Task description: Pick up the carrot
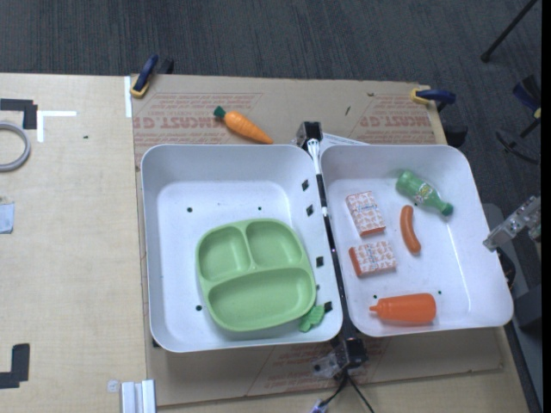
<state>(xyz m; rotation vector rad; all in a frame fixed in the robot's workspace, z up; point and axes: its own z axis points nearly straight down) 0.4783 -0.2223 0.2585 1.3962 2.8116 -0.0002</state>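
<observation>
The carrot [244, 125], orange with a green top, lies on the brown cardboard behind the left bin [155, 231], outside both bins. It points to the right, close to that bin's back rim. A small part of my gripper [515, 224] pokes in at the far right edge, just beyond the right bin's [472, 231] outer rim and far from the carrot. Nothing is seen in it.
A green divided plate [256, 274] fills the front of the left bin, with a small green piece [312, 317] at its corner. The right bin holds a green bottle [424, 193], a sausage [411, 229], two snack boxes [365, 212] [373, 257] and an orange bottle [405, 309].
</observation>
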